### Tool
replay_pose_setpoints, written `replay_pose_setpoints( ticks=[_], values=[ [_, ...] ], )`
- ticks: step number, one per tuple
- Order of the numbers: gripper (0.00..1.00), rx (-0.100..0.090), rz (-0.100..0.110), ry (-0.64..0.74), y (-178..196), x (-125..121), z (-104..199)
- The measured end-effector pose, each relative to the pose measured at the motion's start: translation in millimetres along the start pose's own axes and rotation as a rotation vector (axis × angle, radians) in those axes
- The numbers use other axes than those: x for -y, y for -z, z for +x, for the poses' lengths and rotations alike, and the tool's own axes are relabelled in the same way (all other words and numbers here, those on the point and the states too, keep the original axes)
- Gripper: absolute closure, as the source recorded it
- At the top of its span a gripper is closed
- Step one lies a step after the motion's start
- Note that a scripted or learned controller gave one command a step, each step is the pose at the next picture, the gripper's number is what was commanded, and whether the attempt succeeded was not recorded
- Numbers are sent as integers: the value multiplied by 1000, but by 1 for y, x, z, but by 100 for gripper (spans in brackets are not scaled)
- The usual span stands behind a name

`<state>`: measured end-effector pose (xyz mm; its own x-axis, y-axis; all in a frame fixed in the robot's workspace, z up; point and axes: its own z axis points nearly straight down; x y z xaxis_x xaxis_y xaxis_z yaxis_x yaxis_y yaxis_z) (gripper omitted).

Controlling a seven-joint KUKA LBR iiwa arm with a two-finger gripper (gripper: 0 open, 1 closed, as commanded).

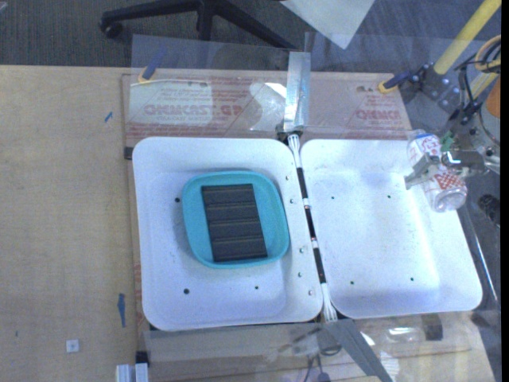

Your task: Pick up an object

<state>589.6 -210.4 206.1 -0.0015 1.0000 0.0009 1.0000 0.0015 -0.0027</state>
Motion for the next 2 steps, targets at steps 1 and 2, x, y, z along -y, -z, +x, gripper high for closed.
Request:
replay_pose_setpoints(
  ticks=[1,2],
  values=[
    [0,-8,2,162,-102,-28,-6],
    [0,6,-10,275,-116,-15,24]
  ],
)
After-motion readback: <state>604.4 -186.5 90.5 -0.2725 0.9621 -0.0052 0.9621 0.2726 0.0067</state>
